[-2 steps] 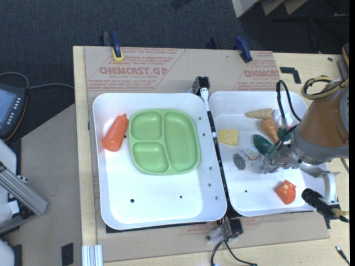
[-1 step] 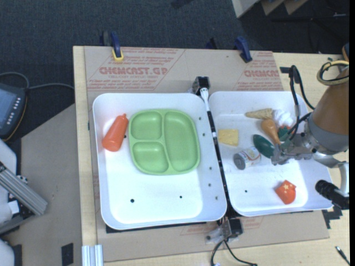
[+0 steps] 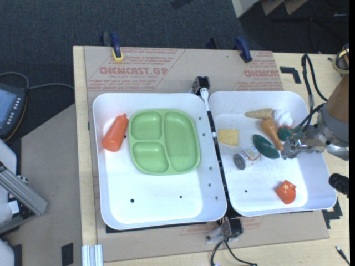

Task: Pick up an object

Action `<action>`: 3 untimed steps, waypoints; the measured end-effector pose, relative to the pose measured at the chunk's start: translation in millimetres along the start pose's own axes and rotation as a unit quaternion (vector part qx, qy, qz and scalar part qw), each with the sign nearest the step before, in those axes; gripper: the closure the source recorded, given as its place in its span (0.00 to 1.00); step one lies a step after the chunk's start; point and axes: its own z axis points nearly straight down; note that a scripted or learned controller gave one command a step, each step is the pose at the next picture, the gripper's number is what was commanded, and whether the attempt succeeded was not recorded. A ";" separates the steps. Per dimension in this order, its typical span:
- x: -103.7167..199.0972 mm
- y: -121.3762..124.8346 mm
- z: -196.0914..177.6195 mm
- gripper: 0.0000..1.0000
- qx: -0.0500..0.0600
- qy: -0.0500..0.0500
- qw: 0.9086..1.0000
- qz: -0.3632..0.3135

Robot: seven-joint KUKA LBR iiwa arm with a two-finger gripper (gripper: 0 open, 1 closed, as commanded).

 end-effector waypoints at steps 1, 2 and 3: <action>-0.2 1.3 -24.5 1.00 0.000 0.000 1.000 0.000; 49.0 12.5 -33.9 1.00 0.001 0.002 1.000 -0.003; 108.0 15.6 -38.0 1.00 0.002 0.002 1.000 -0.004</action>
